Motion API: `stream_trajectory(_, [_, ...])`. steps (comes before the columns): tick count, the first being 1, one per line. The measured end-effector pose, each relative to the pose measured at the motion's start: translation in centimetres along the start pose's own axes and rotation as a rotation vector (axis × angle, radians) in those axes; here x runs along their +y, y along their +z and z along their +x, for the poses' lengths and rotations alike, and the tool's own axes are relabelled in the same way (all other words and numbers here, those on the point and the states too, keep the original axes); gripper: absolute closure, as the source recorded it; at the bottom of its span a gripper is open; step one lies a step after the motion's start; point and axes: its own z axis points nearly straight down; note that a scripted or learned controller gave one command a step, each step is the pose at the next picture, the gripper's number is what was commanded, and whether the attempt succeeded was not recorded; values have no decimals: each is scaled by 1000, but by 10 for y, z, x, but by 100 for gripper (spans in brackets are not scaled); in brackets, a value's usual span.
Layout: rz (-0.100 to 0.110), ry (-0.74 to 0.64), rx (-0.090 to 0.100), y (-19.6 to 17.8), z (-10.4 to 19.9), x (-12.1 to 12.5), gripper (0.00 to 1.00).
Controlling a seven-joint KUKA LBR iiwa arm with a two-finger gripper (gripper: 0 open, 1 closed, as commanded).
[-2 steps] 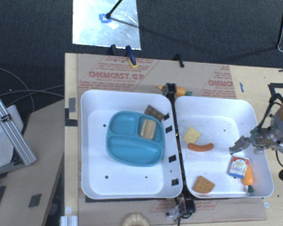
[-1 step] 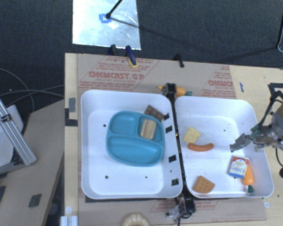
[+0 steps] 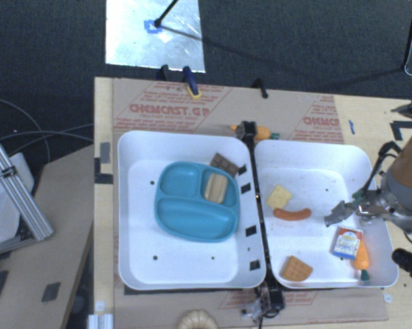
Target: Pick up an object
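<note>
Hovering low in the right bin (image 3: 307, 157), our gripper (image 3: 340, 214) is showing us too little to tell how it is set. Just left of it the sausage (image 3: 292, 213) is lying loose — we are risking skidding it across the slick white floor. Right below, the small packet (image 3: 347, 242) is crowding us.

One fixed camera looks down at a slant from above the worktop (image 3: 215, 100), far enough back to take in both white bins (image 3: 138, 259) side by side, the arm (image 3: 405, 174) entering from the right edge.
</note>
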Motion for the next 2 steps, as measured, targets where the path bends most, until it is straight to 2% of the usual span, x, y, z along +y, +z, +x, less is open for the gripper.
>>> stream_trajectory(1, [1, 1, 0, 51, -9, -4, 0])
stream_trajectory(2, [-28, -6, -6, 76, -8, 5, 0])
